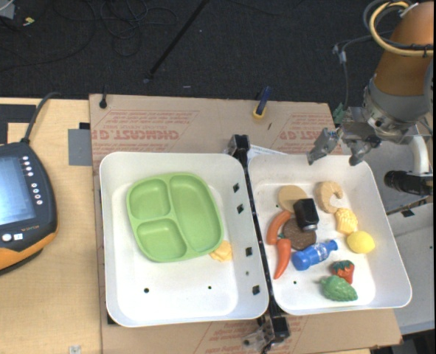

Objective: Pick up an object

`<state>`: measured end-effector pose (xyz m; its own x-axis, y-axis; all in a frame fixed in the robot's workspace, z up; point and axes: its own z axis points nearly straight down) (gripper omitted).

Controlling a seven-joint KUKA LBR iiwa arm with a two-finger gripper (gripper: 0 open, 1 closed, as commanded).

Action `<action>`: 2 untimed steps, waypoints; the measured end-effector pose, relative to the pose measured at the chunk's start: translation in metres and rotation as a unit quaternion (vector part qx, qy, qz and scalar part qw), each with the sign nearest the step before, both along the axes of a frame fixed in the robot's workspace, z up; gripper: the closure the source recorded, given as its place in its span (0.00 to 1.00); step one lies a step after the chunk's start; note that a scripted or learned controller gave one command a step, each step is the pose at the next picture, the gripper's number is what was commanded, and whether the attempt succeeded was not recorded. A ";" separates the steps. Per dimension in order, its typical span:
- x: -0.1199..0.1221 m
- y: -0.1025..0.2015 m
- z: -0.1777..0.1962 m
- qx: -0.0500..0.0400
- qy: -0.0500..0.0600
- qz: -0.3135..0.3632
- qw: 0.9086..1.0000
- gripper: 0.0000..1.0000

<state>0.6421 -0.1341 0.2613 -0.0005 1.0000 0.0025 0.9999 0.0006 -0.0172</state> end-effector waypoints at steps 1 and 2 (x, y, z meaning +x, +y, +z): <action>0.002 0.000 0.007 -0.001 -0.005 0.001 1.000 0.00; 0.003 0.000 -0.061 0.000 -0.002 0.001 1.000 0.00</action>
